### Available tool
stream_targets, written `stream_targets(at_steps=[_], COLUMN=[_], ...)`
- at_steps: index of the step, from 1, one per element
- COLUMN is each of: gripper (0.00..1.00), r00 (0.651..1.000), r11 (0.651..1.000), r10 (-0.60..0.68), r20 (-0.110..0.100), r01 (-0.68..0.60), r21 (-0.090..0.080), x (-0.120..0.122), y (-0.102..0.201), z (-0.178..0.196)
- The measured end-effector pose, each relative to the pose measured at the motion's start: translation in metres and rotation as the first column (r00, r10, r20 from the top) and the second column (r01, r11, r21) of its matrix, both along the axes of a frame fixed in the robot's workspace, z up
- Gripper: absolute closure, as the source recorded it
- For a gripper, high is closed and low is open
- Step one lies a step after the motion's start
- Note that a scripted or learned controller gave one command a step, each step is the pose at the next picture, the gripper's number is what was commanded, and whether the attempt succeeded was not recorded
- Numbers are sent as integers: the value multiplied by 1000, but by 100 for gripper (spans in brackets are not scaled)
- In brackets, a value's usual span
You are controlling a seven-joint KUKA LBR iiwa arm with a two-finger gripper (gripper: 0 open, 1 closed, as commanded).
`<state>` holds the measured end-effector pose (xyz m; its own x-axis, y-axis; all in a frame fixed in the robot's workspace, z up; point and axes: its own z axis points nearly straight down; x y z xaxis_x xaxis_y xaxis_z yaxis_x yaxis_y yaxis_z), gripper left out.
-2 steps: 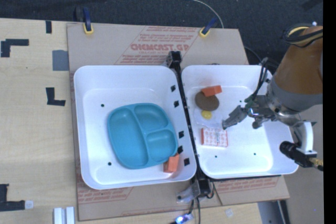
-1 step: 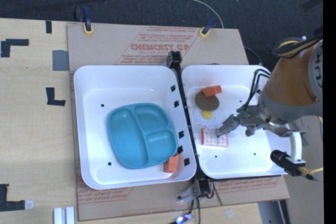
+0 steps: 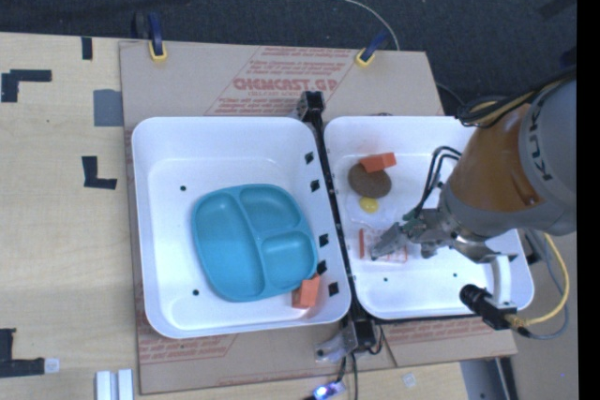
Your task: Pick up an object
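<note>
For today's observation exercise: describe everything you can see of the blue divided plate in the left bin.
The blue divided plate is light blue, looks like smooth plastic, with rounded corners and three compartments that hold nothing. It lies flat, right side up and turned at an angle, on the floor of the left bin. An orange block sits against its lower right corner.

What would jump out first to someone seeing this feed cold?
Probably the blue divided plate lying in the left bin, with a small orange block at its lower right edge. Next, the grey and orange arm reaching in from the right, its gripper low over the right bin. Just beyond it sit a brown round piece, an orange block resting on it, and a small yellow bit.
</note>
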<state>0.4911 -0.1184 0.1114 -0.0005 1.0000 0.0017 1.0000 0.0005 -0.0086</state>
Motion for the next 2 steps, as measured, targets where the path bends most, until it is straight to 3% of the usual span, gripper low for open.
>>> stream_targets(at_steps=[1,2], gripper=[100,100], r00=[1000,1000], r11=[1000,1000], r10=[2,0], r20=[4,12], r01=[-2,0], r21=[1,-2], x=[1,5], y=[1,-7], z=[13,60])
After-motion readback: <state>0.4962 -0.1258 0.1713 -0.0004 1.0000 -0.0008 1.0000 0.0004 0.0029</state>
